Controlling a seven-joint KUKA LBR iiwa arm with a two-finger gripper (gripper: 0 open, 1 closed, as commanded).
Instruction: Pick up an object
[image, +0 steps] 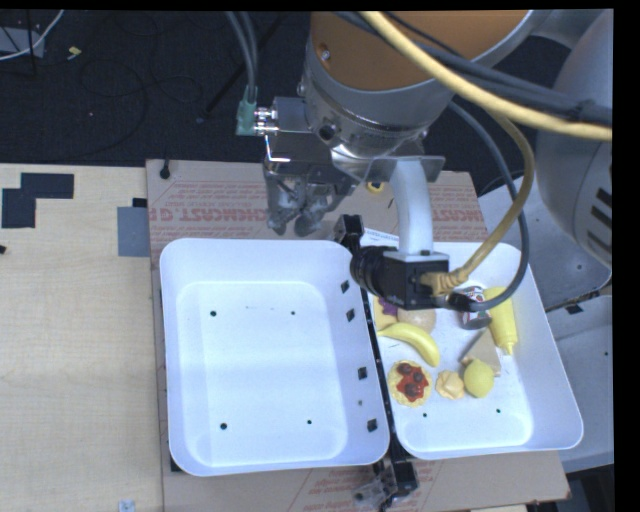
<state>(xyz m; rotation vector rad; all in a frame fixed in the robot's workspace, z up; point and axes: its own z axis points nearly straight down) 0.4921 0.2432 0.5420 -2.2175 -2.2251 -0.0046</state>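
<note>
Orange-banded arm (400, 50) hangs high, tool (297, 205) over worktop's (80, 350) far edge behind left bin (260, 370), grip state unreadable; banana (415, 340) and other toys (411, 381) wait clustered in right bin (500, 425), presumably as pick stock.

A shallow white plastic left bin (190, 420) sits against a matching right bin (545, 405). Both rest on a brown cardboard sheet with red print (205, 205), laid on a pale wooden surface (70, 350) marked by dark rectangular patches (40, 192).
</note>
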